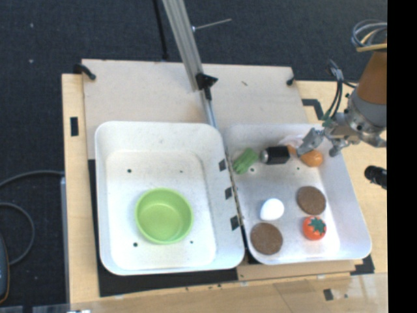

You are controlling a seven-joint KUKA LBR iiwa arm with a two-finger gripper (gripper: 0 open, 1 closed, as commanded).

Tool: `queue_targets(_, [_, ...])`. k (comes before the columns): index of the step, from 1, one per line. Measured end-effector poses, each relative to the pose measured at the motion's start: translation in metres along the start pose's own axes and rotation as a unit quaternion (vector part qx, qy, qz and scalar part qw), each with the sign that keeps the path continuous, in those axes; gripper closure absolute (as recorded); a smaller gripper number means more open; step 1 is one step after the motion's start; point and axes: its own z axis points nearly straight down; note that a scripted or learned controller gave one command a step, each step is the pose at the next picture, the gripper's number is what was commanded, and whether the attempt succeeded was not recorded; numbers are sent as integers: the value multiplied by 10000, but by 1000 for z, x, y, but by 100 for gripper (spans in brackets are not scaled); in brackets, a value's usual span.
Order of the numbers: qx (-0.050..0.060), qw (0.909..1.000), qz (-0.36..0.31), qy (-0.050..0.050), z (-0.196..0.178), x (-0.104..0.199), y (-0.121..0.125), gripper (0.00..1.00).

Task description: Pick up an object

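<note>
My gripper (pixel 324 143) hangs over the far right corner of the right bin (pixel 352 237), its two grey fingers spread open. Just below and left of the fingertips an orange ball (pixel 313 158) lies on the bin floor, with nothing gripped between the fingers. A black cylinder (pixel 277 154) and a green block (pixel 245 160) lie to the ball's left along the far side. Nearer the front are a white ball (pixel 272 208), two brown discs (pixel 312 200) (pixel 266 238) and a red tomato toy (pixel 315 228).
The left bin (pixel 114 142) holds a green bowl (pixel 163 215). A slanted metal post (pixel 189 41) rises from behind the divide between the bins. Cables loop near the arm's wrist at the right edge.
</note>
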Motion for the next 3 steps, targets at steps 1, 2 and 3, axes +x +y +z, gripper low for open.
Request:
queue_targets(1, [1, 10000, -3, -3, 0, 0, 0, 0])
queue_targets(2, [24, 10000, -11, 3, 45, 0, 7, 0])
queue_targets(3, [24, 10000, -6, 3, 91, 6, 2, 0])
